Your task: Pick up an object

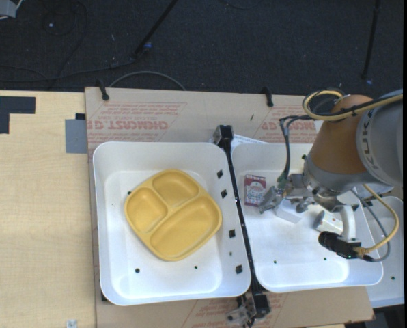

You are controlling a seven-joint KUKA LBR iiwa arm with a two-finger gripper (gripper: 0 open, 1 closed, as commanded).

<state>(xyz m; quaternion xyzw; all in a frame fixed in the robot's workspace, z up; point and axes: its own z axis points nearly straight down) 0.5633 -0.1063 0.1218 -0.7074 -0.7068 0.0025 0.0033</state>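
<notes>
The grey, rounded arm (384, 142) carries a broad orange band (340, 139) above its wrist. A yellow cable (321, 101) loops at the band's far side, and thin dark wires (286, 142) run down its left edge. Below sits a pale metal wrist block with white fittings (326, 207) and a black plug (337, 243).

I saw a yellow divided plate (173, 214) in the white left bin (115, 265), a small red-and-white box (255, 188) in the white right bin (292, 275), and the arm's (377, 139) grey shell with an orange band (337, 139).
</notes>
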